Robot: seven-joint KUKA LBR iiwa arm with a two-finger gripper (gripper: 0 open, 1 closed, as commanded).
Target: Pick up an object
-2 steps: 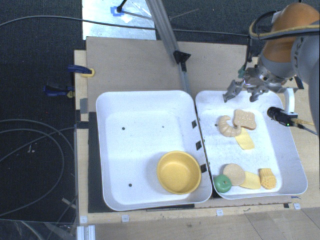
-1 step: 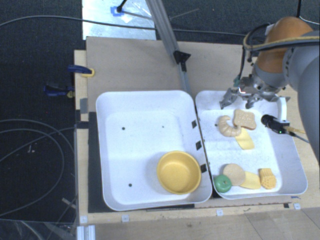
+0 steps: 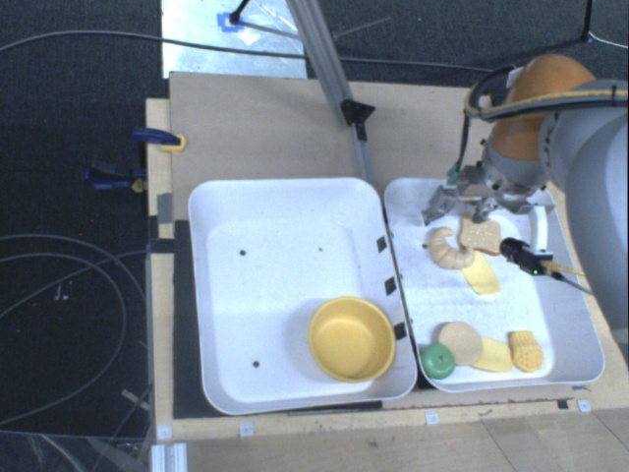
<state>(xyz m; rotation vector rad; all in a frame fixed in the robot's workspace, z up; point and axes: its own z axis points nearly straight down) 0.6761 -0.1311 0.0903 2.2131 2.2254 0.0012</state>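
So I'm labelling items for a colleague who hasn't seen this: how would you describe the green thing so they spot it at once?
Start at the right-hand white bin and go to its near left corner. The small green ball lies there, touching a round beige disc. It is the only green item; its neighbours are beige or yellow.

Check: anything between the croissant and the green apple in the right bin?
Mostly bare white bin floor in the camera view. The croissant lies at the top, the green apple at the bottom; a round tan piece sits right of that line.
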